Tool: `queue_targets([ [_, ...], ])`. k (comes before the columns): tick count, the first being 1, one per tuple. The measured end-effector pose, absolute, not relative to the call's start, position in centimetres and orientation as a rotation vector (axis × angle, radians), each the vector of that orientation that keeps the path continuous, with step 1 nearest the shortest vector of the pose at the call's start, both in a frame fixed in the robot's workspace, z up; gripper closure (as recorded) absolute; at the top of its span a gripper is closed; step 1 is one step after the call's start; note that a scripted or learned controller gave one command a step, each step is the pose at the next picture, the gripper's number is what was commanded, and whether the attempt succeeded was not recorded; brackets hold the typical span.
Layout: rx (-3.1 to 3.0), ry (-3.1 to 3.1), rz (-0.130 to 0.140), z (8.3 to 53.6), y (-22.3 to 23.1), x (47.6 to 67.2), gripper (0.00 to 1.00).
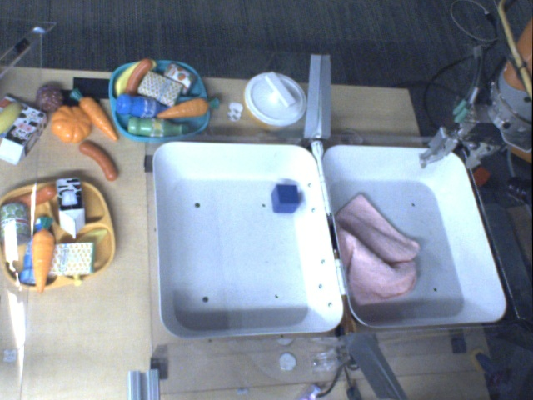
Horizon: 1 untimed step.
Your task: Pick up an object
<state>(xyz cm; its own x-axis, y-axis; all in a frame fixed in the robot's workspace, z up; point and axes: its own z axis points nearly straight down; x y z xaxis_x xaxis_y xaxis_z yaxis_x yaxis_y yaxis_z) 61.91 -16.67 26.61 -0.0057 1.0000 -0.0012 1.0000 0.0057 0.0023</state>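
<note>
**Even overhead light, soft picture, dark top edge**

You have bright, diffuse light from above. The left bin (241, 240) and right bin (416, 240) read near-white, their floors shading to grey toward 6 o'clock. Shadows are soft: a faint one hugs the blue block (286, 197), a deeper one lies in the folds of the pink cloth (376, 247). The floor at 12 o'clock is dim. Detail is soft throughout, and the block's edges look smeared.

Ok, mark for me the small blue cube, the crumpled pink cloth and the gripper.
small blue cube (286, 197): camera view, on its top face, in the left bin.
crumpled pink cloth (376, 248): camera view, mid-fold, in the right bin.
gripper (436, 150): camera view, at its tip, over the right bin's far rim.
</note>
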Motion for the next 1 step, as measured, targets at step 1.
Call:
queue_targets([
  [1,2.174,2.269,0.000,13.74,-14.88,56.19,0.00],
])
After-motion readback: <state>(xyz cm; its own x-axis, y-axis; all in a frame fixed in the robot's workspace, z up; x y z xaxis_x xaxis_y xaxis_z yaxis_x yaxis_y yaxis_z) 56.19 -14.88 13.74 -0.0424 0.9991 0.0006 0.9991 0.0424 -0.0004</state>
